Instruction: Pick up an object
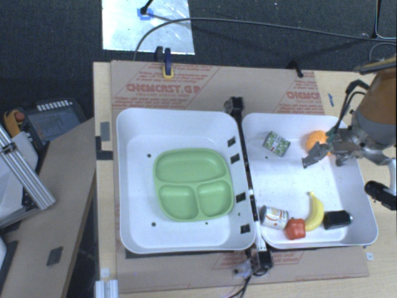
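My gripper (pixel 327 159) hovers over the upper right part of the right bin (pixel 291 182), open, with nothing between its fingers. An orange (pixel 313 139) lies just behind its left finger (pixel 310 159), partly covered by it. A small green packet (pixel 276 143) sits to the left of the orange. Along the bin's front edge lie a small can (pixel 273 216) on its side, a red object (pixel 296 229), a banana (pixel 315 211) and a black object (pixel 337 219).
The left bin (pixel 139 166) holds a green divided plate (pixel 191 184). A black divider (pixel 243 166) with clips runs between the bins. The arm's grey body with its orange band (pixel 378 104) stands over the right bin's far right edge.
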You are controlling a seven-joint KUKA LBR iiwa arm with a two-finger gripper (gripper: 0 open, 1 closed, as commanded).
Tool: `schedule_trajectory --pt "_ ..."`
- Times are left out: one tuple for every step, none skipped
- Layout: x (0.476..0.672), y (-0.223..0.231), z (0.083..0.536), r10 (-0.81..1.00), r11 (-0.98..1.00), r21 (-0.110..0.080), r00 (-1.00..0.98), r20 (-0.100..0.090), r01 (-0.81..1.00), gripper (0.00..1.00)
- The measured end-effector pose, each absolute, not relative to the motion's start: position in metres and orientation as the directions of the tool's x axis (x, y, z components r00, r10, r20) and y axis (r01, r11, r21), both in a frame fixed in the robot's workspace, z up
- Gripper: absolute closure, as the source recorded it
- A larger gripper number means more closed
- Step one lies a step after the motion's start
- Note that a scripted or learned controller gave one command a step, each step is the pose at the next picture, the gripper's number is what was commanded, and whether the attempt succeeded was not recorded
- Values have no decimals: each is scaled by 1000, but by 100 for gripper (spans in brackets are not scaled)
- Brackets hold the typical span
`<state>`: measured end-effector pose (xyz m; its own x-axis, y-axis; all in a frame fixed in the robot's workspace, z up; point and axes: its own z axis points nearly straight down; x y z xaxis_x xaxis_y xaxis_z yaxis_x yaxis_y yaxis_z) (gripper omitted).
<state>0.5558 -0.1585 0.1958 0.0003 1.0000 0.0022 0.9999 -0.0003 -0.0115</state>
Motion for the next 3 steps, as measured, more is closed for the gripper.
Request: schedule_trajectory --pt "559 -158 203 1000 3 1 -3 0 1000 0" --pt "560 -149 145 1000 3 -1 -3 0 1000 0" --pt "566 -142 98 1000 5 -2 -5 1 1000 0"
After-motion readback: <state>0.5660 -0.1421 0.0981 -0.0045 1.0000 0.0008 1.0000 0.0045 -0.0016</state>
